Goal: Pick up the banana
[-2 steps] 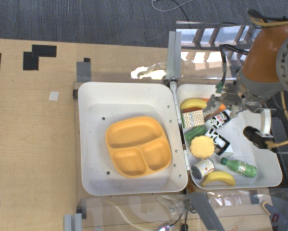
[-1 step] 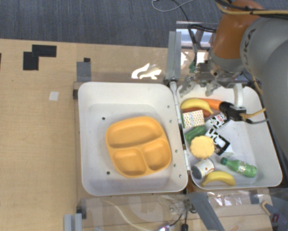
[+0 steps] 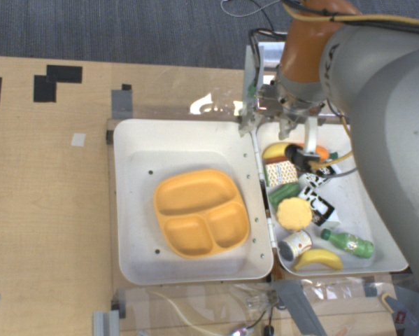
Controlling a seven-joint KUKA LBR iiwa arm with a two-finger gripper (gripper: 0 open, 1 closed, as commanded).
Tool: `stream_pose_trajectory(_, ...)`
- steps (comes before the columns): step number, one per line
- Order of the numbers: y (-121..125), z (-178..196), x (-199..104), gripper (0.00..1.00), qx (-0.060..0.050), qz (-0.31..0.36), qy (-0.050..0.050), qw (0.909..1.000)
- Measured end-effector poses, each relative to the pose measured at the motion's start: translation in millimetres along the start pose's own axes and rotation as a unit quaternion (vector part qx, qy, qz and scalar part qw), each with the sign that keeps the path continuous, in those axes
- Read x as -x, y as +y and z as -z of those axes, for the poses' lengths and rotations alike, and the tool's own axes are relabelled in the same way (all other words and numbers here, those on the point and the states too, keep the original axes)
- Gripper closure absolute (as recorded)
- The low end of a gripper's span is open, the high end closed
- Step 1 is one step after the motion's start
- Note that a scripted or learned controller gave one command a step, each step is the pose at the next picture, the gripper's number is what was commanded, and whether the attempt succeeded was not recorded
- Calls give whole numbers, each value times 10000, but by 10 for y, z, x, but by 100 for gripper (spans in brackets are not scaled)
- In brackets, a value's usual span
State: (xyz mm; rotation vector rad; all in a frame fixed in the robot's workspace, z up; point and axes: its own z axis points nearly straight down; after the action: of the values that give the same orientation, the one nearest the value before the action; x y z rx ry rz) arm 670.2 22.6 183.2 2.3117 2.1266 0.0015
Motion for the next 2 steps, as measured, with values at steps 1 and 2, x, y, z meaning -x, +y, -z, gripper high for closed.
stream_pose_trajectory(1, -7, -5, -44, 0, -7, -1453, -5, 9894)
stream_pose_trajectory(2, -861, 44, 78, 0, -16, -1329, -4, 9911)
